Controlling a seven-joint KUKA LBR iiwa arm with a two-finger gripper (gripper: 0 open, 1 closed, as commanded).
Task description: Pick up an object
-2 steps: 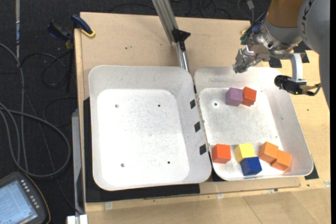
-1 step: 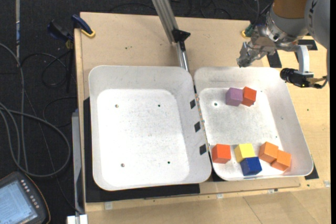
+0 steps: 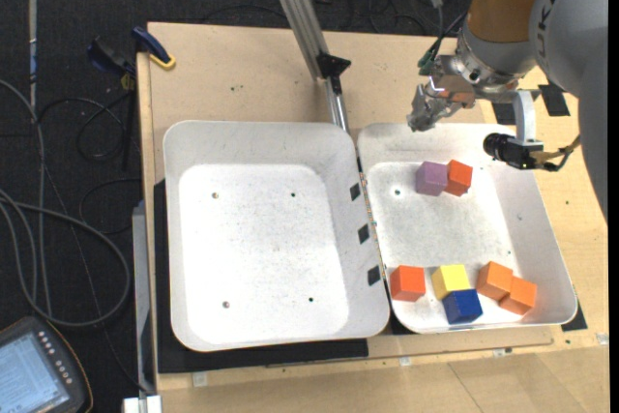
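Note:
The right bin [image 3: 484,222] holds several small blocks. A purple block [image 3: 431,177] and an orange block [image 3: 458,177] sit touching near its far side. Along the near edge lie an orange block [image 3: 407,282], a yellow block [image 3: 450,280], a blue block [image 3: 463,306] and two more orange blocks [image 3: 509,286]. My gripper [image 3: 423,118] hangs above the bin's far rim, up and left of the purple block, with nothing visibly held.
The left bin [image 3: 256,232] lies beside the right one on the wooden bench. A slanted metal pole [image 3: 295,0] rises from between the bins' far ends. A blue and yellow clamp [image 3: 150,45] sits at the bench's far left corner.

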